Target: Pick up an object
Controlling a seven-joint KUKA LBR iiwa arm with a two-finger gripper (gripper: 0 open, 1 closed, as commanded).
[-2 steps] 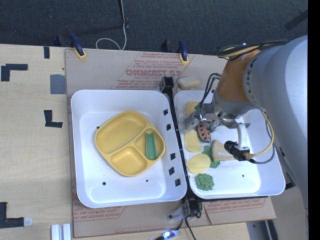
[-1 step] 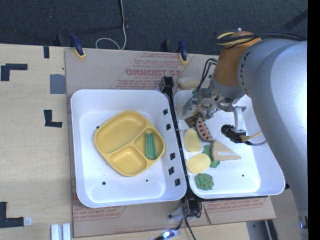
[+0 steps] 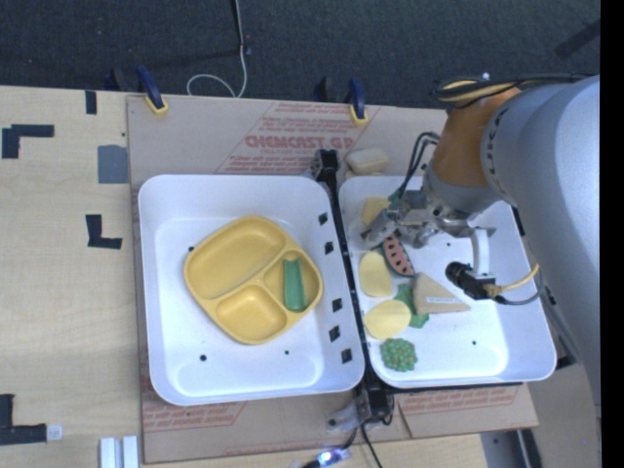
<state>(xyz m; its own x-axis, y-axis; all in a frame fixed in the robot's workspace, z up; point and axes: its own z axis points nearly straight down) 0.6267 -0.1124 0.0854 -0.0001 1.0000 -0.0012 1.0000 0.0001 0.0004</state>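
Arm (image 3: pixel 487 144) entering from the right, its end effector (image 3: pixel 382 224) lowered over the upper left part of the right bin (image 3: pixel 487 359); whether it is open or closed cannot be told. Right bin contents: watermelon slice (image 3: pixel 397 254) just beside the end effector, pale yellow piece (image 3: pixel 375 274), yellow round piece (image 3: pixel 388 319), cheese wedge (image 3: pixel 439 296) and broccoli (image 3: pixel 399 355). Left bin (image 3: pixel 166 261): yellow divided plate (image 3: pixel 239 271) with a green cucumber-like item (image 3: pixel 292 285) in its right compartment. Both bins rest on the table (image 3: pixel 58 281).
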